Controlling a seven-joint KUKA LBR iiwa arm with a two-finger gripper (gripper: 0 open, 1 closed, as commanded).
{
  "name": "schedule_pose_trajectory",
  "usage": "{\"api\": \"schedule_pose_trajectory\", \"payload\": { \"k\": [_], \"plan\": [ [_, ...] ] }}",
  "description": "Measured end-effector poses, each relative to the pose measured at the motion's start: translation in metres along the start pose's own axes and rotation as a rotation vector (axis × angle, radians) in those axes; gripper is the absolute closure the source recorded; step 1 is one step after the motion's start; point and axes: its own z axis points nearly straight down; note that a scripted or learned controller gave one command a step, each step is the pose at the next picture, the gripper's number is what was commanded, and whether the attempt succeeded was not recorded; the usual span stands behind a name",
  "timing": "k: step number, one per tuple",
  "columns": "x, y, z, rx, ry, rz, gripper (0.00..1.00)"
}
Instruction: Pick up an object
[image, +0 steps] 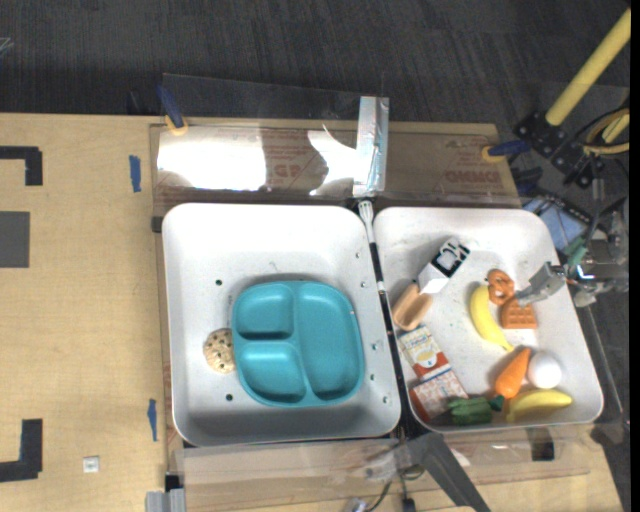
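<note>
The gripper (545, 283) is hovering beside the waffle (517, 314), its state indiscernible. Nothing is being lifted; the pick is remaining.

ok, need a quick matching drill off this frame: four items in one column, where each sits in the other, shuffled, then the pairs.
Items:
1. teal divided plate
2. cookie
3. white egg
4. hot dog

Places:
A. right bin, near its left wall
B. left bin, middle
C. left bin, just off the plate's left edge
D. right bin, lower right, next to the carrot

Pairs: 1-B, 2-C, 3-D, 4-A
</note>
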Motion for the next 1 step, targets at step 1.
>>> {"api": "schedule_pose_trajectory", "payload": {
  "k": [1],
  "plan": [
    [-0.001, -0.0311, 0.0962, 0.004, 0.001, -0.121, 0.0]
  ]
}}
